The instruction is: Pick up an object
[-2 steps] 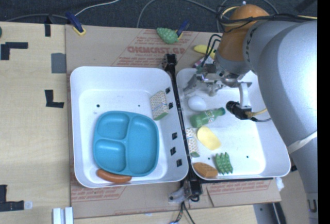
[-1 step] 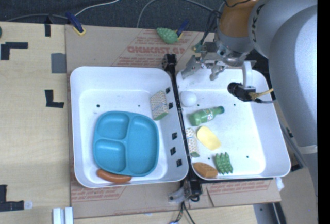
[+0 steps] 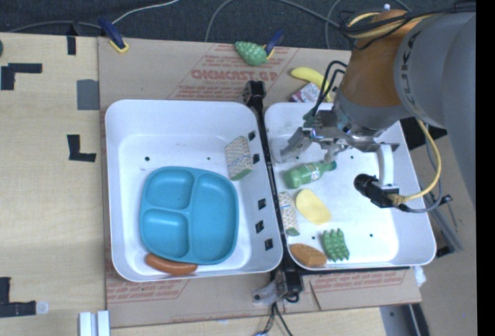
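Gripper (image 3: 309, 150) low in right bin (image 3: 402, 253), fingers spread, just above green bottle (image 3: 308, 173), nothing pinched. Yellow piece (image 3: 312, 205) just beside bottle. Risk: round bottle rolls off closing fingers, or fingers snag yellow piece, grab comes up empty.

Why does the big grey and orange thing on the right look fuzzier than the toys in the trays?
Camera view: the arm sits nearer the lens, so it looks soft; the blue plate and green bottle are sharper. Lighting is even, shadows faint.
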You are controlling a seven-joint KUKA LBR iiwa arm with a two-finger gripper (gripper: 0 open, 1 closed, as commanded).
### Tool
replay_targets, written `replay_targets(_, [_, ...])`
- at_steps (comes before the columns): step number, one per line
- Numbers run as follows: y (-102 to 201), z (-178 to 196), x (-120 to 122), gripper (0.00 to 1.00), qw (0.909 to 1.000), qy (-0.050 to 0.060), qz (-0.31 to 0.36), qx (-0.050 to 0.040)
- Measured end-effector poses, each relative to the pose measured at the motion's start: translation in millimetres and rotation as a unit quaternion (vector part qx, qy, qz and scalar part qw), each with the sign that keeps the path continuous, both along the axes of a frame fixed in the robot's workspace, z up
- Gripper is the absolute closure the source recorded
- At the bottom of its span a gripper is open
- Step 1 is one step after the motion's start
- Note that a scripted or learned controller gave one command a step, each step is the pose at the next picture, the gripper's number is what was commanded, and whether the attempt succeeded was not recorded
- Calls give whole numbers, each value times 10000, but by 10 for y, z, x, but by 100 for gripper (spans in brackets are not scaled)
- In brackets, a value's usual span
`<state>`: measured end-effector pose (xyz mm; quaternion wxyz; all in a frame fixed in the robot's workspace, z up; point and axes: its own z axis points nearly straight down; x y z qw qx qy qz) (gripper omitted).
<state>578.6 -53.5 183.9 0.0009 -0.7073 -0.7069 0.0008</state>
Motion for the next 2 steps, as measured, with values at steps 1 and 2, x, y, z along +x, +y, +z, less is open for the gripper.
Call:
replay_targets(1, [-407, -594, 181, 0, 10000, 5, 2, -4])
replay_targets(2, [-461, -904, 275, 0, 9999, -117, 7, -37])
